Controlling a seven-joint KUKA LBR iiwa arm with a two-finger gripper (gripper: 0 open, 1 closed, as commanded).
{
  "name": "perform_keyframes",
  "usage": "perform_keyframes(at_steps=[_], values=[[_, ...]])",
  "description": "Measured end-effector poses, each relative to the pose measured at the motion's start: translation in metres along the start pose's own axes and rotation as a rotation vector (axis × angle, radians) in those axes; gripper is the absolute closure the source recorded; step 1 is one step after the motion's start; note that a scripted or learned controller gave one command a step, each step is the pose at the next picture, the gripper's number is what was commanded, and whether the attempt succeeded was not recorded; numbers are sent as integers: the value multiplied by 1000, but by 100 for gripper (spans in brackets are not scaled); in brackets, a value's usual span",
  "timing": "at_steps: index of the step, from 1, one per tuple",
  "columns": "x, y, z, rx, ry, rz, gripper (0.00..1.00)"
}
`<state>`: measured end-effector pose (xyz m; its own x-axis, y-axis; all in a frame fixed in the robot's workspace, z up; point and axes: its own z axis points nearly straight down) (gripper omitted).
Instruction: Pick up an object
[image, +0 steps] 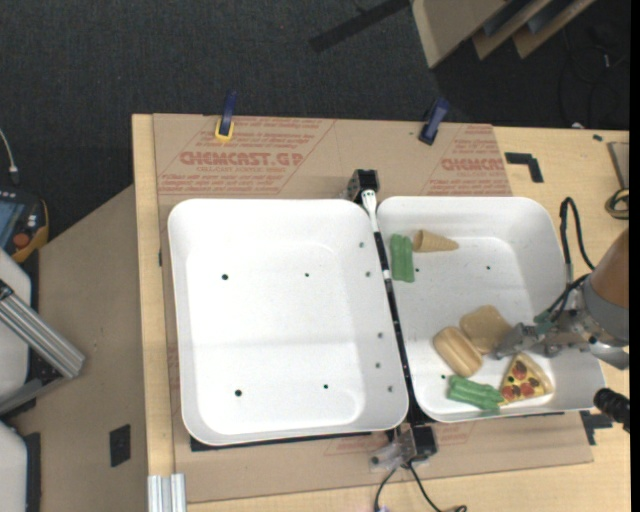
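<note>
Item: pizza slice (526, 381), toy food, lying flat in the right bin (470, 215) near its front right corner. I judge it light, stiff plastic, thin and slick; best taken across its two long edges, as a top pinch may skid.

Adjacent: green pod (473, 394) just beside it toward the front edge; two tan bread pieces (470, 340) touching each other nearby; green stick (402, 258) and cone (431, 241) near the back, well apart.

End effector (520, 338): low over the bread and slice, nothing seen between it; I cannot tell how it is set.

Left bin (190, 300): alongside.
</note>
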<state>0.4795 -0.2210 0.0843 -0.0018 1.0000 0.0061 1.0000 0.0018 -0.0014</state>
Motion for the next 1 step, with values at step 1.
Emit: perform_keyframes(at_steps=[1], values=[[0,0,0,0,0,0,0]])
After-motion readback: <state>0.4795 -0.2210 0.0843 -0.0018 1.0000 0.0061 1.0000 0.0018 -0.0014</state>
